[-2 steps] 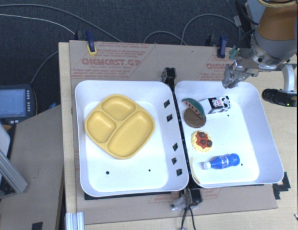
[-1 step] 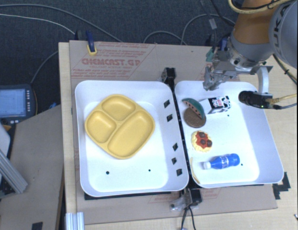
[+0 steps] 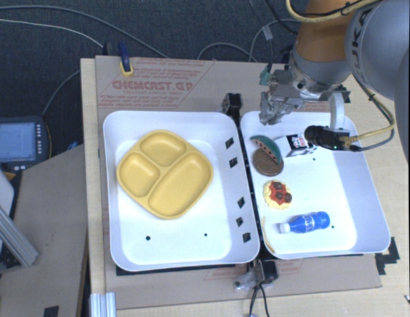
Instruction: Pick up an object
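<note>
Over the right bin's (image 3: pixel 363 177) far left corner I see my arm (image 3: pixel 337 25) bent down, gripper (image 3: pixel 274 114) hanging above the rim, grasping nothing; whether it is clenched I cannot tell. A blue bottle (image 3: pixel 306 223) lies near the front edge.

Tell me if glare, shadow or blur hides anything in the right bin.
Camera view: lighting is even and soft; the white right bin is bright yet not washed out. The blue plastic bottle, round brown disc and small yellow piece with red spots read sharply. The grey two-finger gripper looks slightly soft.
</note>
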`<act>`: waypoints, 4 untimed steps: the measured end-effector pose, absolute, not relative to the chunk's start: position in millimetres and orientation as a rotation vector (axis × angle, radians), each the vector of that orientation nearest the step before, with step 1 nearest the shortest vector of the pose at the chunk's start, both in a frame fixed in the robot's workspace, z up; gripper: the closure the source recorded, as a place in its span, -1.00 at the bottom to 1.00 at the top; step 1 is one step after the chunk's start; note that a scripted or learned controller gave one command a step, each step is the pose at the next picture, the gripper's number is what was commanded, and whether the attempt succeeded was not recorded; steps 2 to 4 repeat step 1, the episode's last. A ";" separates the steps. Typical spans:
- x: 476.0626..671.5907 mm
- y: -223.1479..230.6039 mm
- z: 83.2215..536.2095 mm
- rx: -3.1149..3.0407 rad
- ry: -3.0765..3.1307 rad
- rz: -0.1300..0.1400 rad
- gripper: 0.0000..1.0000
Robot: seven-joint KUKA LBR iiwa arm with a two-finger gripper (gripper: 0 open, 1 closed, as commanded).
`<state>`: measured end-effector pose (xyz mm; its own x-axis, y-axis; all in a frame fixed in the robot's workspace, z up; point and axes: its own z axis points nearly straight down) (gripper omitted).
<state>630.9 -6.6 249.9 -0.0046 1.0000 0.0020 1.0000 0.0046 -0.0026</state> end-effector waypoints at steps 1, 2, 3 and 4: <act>630.5 45.5 228.1 -2.213 -2.224 0.003 1.00; 630.5 45.5 228.1 -2.213 -2.224 0.003 1.00; 630.5 45.5 228.1 -2.213 -2.224 0.003 1.00; 630.5 45.5 228.1 -2.213 -2.224 0.003 1.00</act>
